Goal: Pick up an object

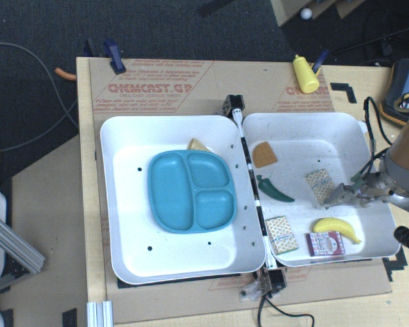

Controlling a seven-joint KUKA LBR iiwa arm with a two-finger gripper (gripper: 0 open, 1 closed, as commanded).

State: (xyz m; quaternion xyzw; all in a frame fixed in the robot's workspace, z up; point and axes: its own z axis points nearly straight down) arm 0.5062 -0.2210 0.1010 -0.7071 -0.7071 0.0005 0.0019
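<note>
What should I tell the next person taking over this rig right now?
Hand: low in the right bin, beside the patterned sponge; nothing seen held.
Right bin items: banana, red packet, green pepper, brown piece, second patterned square.
Left bin: blue divided plate.
Done: nothing lifted. Left: grasp and raise one object.

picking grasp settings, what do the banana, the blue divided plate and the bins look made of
Banana: probably a plastic toy, going by its even yellow and smooth skin. Blue divided plate: likely moulded plastic, one flat matte colour with rounded compartment walls. Bins: seemingly thin white plastic, smooth with a soft sheen and rounded corners.
</note>
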